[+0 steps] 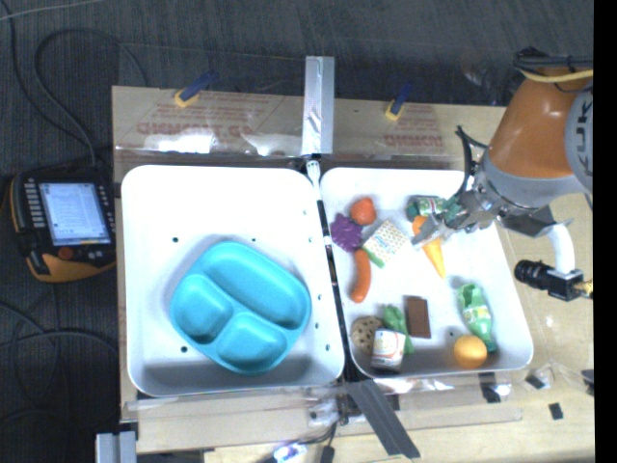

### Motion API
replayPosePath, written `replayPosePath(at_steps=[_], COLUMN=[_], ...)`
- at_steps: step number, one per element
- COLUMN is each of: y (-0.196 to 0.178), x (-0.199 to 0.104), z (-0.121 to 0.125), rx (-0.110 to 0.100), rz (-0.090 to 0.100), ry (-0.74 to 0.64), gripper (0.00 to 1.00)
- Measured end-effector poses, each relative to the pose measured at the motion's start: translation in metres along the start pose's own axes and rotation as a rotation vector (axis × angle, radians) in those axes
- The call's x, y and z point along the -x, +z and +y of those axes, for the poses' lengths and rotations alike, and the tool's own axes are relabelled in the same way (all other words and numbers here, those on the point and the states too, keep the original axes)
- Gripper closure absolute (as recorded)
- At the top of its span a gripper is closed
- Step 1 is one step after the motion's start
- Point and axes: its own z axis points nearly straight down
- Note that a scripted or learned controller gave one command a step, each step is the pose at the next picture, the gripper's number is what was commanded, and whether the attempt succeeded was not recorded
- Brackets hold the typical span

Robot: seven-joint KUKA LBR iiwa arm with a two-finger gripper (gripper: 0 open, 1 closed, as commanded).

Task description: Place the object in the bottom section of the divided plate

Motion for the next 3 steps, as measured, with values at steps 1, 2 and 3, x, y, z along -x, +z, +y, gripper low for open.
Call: replayPosePath(at_steps=[1, 2, 3], y=[0.015, 0.016, 0.016], x=[-0.09, -0.178, -0.252], z=[0.032, -0.031, -0.02], rx=[0.0, -0.002, -0.003], rz=[0.0, 0.001, 0.001], ry=[-0.013, -0.362, -0.233], gripper=[1.0, 1.0, 1.0])
